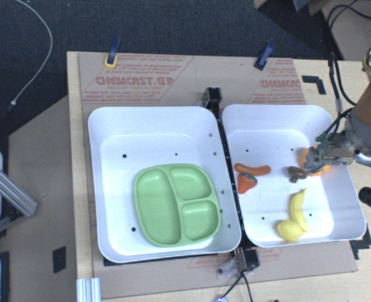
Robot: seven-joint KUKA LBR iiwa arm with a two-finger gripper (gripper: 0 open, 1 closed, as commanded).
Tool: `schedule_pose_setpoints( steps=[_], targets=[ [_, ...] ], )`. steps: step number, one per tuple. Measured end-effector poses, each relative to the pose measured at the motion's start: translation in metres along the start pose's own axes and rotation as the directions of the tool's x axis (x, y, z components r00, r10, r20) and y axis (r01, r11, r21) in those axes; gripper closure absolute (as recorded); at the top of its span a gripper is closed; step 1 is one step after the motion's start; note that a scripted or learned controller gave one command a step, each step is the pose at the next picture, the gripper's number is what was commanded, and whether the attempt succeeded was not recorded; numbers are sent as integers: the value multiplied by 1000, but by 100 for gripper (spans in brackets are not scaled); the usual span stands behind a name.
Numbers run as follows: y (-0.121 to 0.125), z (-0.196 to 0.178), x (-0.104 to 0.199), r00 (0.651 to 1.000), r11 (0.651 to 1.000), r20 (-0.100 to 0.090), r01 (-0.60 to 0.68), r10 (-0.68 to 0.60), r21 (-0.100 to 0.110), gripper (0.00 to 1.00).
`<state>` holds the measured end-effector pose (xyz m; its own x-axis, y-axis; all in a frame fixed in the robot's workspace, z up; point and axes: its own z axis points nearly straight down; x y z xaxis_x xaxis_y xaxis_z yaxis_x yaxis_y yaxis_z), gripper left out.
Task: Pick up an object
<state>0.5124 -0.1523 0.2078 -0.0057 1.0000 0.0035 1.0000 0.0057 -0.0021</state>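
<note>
The pick is looking only partly underway: nothing is showing lifted clear of the right bin, so the grasp and the raising are, as I judge it, still to be done. The arm is reaching in from the right and the claw is sitting low over the right side of that bin, right at an orange object and just beside a small brownish object to its left. Whether the claw is released or clenched I cannot tell, and whether it is gripping the orange object or merely touching it is not readable. Other candidates are lying untouched: an orange carrot-like piece and a red piece near the bin's left wall, and a yellow banana toward the near edge. The left bin is carrying a green divided plate. Both bins are resting on the worktop.
</note>
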Motion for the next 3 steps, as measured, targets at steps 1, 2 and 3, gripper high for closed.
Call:
schedule_pose_setpoints(
  steps=[1, 2, 3],
  targets=[
    [-7, -3, 58, 1000, 1000, 2, -4, 4, 0, 100],
    [-6, 6, 110, 1000, 1000, 0, 0, 0, 1, 100],
    [-3, -9, 162, 1000, 1000, 1, 1, -1, -5, 100]
  ],
)
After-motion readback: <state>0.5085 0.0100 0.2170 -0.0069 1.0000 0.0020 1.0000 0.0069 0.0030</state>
